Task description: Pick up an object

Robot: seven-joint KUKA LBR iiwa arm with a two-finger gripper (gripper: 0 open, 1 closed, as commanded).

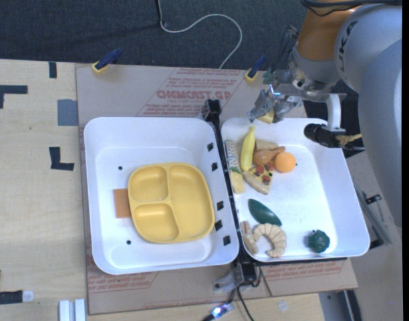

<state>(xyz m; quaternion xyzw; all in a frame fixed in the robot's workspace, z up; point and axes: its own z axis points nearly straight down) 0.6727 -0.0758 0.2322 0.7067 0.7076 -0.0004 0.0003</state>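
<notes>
The grey arm (371, 52) comes in from three o'clock, its orange band at the one o'clock corner. Two white bins sit side by side on the bench: the left bin (97, 179) holds a yellow divided plate (171, 201) near its middle, with a small brown card (121, 203) tucked under the plate's nine o'clock edge.

The right bin (338, 199) holds the loose things. A banana (247, 148) stands lengthwise toward the bin's eleven o'clock corner; just beside it, at its three o'clock, lie a brownish piece (263, 157) and an orange ball (285, 162), touching. A dark green leaf-shaped item (264, 212) lies near the bin's centre, a pale shrimp-like toy (270, 238) at six o'clock, and a small dark green ball (318, 241) toward five o'clock.

The gripper (266, 114) hangs over the right bin's twelve o'clock rim, above the banana's top end. A small yellowish thing (266, 118) shows at the fingertips — it seems to be pinched there, though the view is too coarse to be sure, and I cannot tell how the fingers stand.
</notes>
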